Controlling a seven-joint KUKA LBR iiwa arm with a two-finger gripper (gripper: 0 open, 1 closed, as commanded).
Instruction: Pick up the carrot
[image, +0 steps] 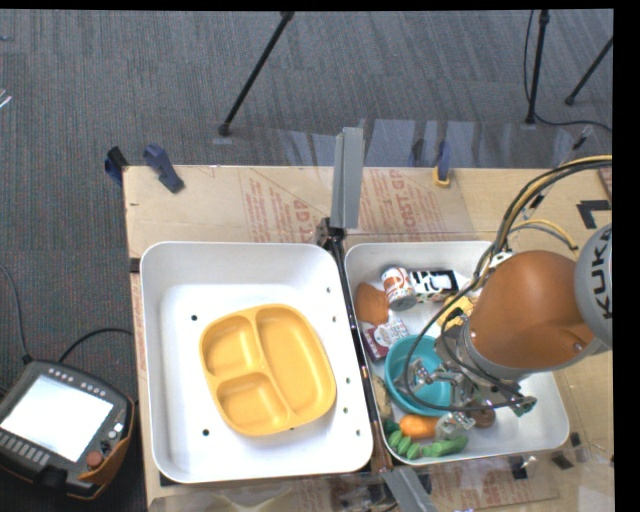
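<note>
Carrot (418, 427), orange with a green leafy end, lies near the front edge of the right-hand white bin (555, 425), just below a teal bowl (412, 372); from my remote station I see it resting on the bin floor, with nothing lifting it. Above and to its right, the arm's orange band (527, 313) fills much of that bin, and the end effector (470, 392) hangs low over the bowl's right rim, close to the carrot but not on it. I cannot tell from this slanted view whether it is released or clenched. Behind the bowl sit a brown rounded item (370, 303), a small red-and-white can (399, 286) lying on its side, and a black-and-white carton (434, 282). The left-hand white bin (175, 280) carries a yellow divided plate (267, 369) with three compartments. Both bins rest side by side on the cardboard-covered surface (240, 200), and a handheld control pendant (62, 428) lies on the floor at lower left.
</note>
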